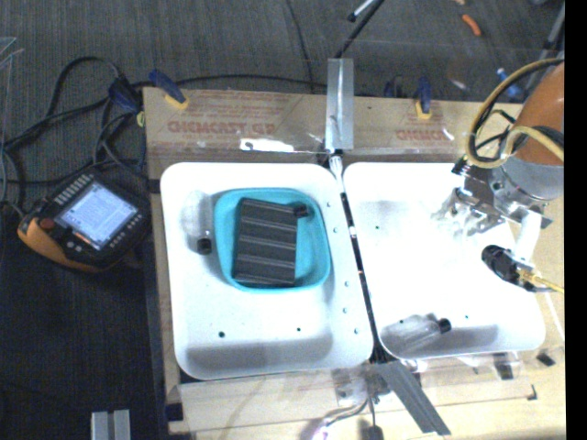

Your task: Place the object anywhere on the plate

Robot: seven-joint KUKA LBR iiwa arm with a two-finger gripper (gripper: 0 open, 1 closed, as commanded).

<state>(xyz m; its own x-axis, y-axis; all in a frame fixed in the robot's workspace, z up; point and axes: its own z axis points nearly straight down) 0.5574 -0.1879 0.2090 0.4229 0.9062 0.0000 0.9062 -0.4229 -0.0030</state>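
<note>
Status at gripper (472,211): hung over the right bin (404,255), open or closed impossible to tell, and faced, well to its left, a dark ridged block (266,241) flat on the blue plate (317,246) in the left bin (188,337), long axis near-to-far.

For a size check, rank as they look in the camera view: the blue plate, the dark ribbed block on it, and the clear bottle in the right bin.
1. blue plate
2. dark ribbed block
3. clear bottle, clearly smallest
</note>
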